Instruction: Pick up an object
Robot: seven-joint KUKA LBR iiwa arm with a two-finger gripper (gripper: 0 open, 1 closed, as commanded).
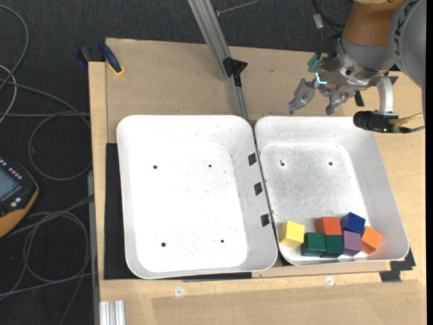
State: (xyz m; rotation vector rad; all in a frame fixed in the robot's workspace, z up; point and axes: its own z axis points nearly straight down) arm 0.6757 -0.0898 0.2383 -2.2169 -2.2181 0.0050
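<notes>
Seven coloured blocks (331, 236) clustered at near edge of right bin (383, 175): yellow, two green, red-orange, blue, purple, orange. Tool (318, 103) above desk (169, 73) beyond bin's far rim, fingers spread, pinching nothing.

- The arm (382, 19) is cut off by the top and right edges, so I see only its lower part.
- The green block (323, 243) partly hides the red block (330, 225) behind it.
- A device (13, 193) at far left is cut by the frame edge; I cannot read its screen.
- The metal pole (213, 42) runs out of the top edge.
</notes>
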